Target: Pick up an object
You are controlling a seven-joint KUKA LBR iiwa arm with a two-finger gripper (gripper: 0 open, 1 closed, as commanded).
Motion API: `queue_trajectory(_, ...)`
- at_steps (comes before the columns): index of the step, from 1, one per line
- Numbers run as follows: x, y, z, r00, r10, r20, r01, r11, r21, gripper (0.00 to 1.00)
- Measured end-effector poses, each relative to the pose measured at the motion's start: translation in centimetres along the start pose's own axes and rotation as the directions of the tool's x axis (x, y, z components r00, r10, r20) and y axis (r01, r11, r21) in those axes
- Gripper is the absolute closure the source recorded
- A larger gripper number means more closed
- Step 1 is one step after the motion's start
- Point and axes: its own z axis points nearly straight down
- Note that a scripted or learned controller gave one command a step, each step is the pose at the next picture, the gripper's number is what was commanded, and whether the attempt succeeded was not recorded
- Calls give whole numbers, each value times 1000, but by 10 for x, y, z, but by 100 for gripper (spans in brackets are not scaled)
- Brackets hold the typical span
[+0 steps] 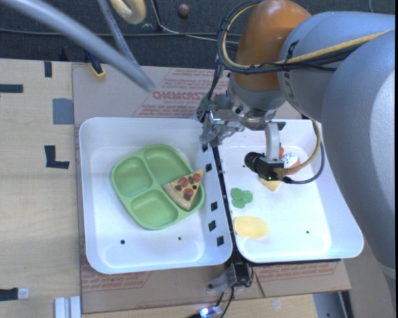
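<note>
You see the gripper (211, 130) over the wall between the bins, near their far edge; whether it is spread or closed, you cannot tell; the pizza slice (186, 189) lies on the green plate (136, 174) in the left bin (93, 197); a green piece (241, 197) and a yellow piece (251, 227) lie by the right bin's (318, 224) left wall.

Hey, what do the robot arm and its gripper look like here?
The arm is bulky, smooth and grey, with rounded links and a glossy orange band above the wrist. Dark cables loop around that band. The gripper is small, metallic and dark.
</note>
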Motion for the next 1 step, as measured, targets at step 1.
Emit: queue_trajectory(1, 47, 8, 0, 1000, 1, 0, -1, 1000, 0, 100)
